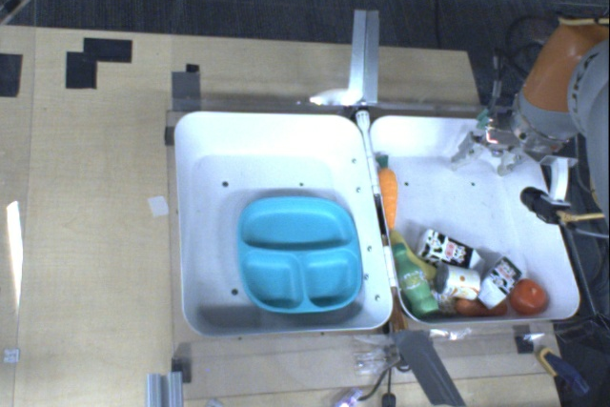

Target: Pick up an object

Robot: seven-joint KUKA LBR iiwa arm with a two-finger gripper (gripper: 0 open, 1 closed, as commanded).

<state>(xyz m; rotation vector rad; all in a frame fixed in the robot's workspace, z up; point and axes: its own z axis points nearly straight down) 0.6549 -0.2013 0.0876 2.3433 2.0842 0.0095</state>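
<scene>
The hand (488, 152), fingers spread and holding nothing, hangs over the right bin's (448, 205) far corner, well apart from the carton (447, 249) and tomato (529, 297) lying at the near edge.

Even overhead light, soft shadows, mild overall blur.

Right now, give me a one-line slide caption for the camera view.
Tool at the right bin's far edge, apart from the carrot and cartons; blue tray in the left bin.
</scene>
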